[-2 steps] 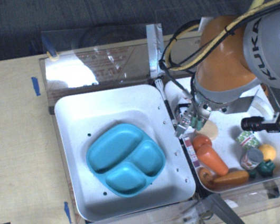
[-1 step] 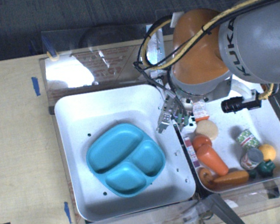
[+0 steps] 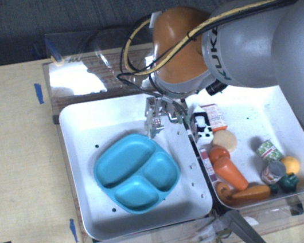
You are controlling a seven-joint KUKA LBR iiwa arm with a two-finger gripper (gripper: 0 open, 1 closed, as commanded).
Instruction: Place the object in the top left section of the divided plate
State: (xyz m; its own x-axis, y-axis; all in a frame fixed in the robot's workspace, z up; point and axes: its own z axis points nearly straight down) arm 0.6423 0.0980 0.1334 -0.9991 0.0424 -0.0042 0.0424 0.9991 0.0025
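A blue divided plate [image 3: 136,173] with three sections lies tilted in the left bin [image 3: 83,159]. Its large top left section [image 3: 122,159] shows only bare blue, as do the other two. My gripper [image 3: 161,118] hangs over the left bin's upper right corner, just above and to the right of the plate's top edge, below the orange wrist band [image 3: 179,43]. The metal parts are small and glinting, so nothing can be made out in its grasp.
The right bin [image 3: 292,122] holds several items: a black-and-white toy [image 3: 202,127], a pink carton [image 3: 214,115], a beige round piece [image 3: 226,141], a red and orange bottle [image 3: 228,167], a sausage [image 3: 244,193], cans [image 3: 269,151] and a yellow fruit [image 3: 291,165]. The arm covers the upper right.
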